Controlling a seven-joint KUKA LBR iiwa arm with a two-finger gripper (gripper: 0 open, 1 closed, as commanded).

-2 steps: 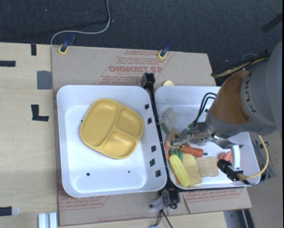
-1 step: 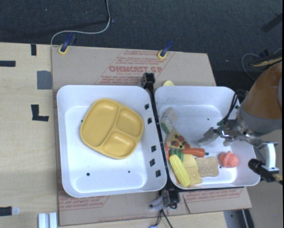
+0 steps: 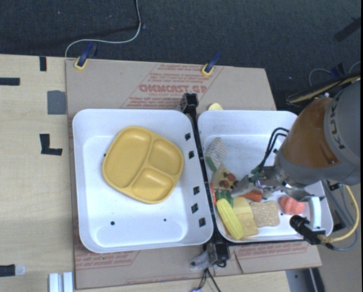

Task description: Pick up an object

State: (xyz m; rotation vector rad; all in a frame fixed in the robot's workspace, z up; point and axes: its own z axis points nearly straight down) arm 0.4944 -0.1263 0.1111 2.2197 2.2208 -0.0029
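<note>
Resting on cardboard sheet (image 3: 169, 84): two white bins (image 3: 87, 163); dark carpet (image 3: 230, 17) behind; pincer (image 3: 257, 186) state unclear.

Readable txt: red print "CHEMCAST GP" on the brown cardboard sheet (image 3: 169, 87) under the bins, at 12 o'clock of the left bin (image 3: 84, 163). Partial letters "KU" on the grey arm (image 3: 345, 132), 3 o'clock edge. Other red print illegible.

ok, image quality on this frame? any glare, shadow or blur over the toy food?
Camera view: lighting even and soft, no hard glare on the white bins; yellow divided plate is crisp; the arm casts a faint shadow over the right bin; the toy food pile is small and soft, so items near the gripper blend together.
</note>
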